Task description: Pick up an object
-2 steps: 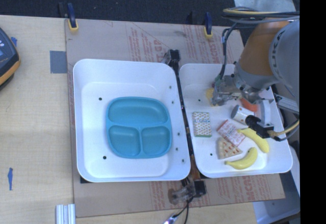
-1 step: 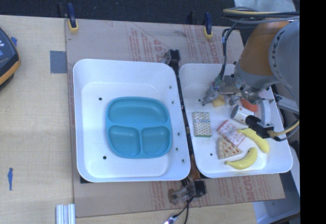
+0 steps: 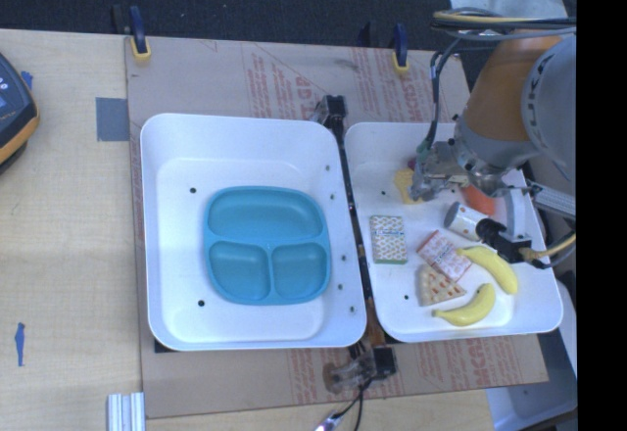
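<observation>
Gripper (image 3: 423,186) low over the far-left part of the right bin (image 3: 392,321), right at a small yellow item (image 3: 403,183); finger state impossible to tell, nothing visibly held. Best to centre on that item, clear of the bin wall, before closing. Close by: white cylinder (image 3: 463,218), orange piece (image 3: 480,200), two bananas (image 3: 490,268), cracker (image 3: 437,287), green-white packet (image 3: 388,238); blue divided plate (image 3: 266,245) in left bin (image 3: 167,223).

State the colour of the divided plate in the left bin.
Light blue plate, seen in the camera view.
</observation>
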Robot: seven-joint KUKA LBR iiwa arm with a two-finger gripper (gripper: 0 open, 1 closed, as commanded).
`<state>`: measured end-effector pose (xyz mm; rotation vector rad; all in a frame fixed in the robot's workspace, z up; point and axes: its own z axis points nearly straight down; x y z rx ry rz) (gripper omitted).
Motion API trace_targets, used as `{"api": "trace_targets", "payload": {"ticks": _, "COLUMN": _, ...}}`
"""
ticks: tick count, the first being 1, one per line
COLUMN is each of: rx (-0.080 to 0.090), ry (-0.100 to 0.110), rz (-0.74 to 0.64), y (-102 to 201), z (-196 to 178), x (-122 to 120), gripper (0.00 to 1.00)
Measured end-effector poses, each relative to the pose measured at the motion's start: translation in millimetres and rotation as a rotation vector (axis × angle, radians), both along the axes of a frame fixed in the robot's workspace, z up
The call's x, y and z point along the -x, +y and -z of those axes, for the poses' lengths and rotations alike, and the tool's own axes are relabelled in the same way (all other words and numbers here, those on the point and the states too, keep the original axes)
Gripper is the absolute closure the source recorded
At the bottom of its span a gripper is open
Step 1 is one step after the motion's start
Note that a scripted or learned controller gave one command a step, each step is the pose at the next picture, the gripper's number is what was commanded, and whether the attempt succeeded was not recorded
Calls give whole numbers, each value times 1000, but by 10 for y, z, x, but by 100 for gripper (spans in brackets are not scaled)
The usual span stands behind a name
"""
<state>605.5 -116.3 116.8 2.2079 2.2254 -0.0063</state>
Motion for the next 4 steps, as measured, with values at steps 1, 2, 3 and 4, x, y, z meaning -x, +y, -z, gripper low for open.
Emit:
{"api": "trace_targets", "payload": {"ticks": 1, "rx": 1, "ry": 0, "rz": 0, "y": 0, "z": 0, "x": 0, "gripper": 0}}
{"api": "trace_targets", "payload": {"ticks": 2, "rx": -10, "ry": 18, "rz": 6, "y": -186, "z": 267, "x": -480, "gripper": 0}}
{"api": "trace_targets", "payload": {"ticks": 3, "rx": -8, "ry": 21, "rz": 2, "y": -195, "z": 158, "x": -480, "gripper": 100}}
{"api": "trace_targets", "payload": {"ticks": 4, "rx": -8, "ry": 3, "rz": 3, "y": 301, "z": -932, "x": 1, "gripper": 100}}
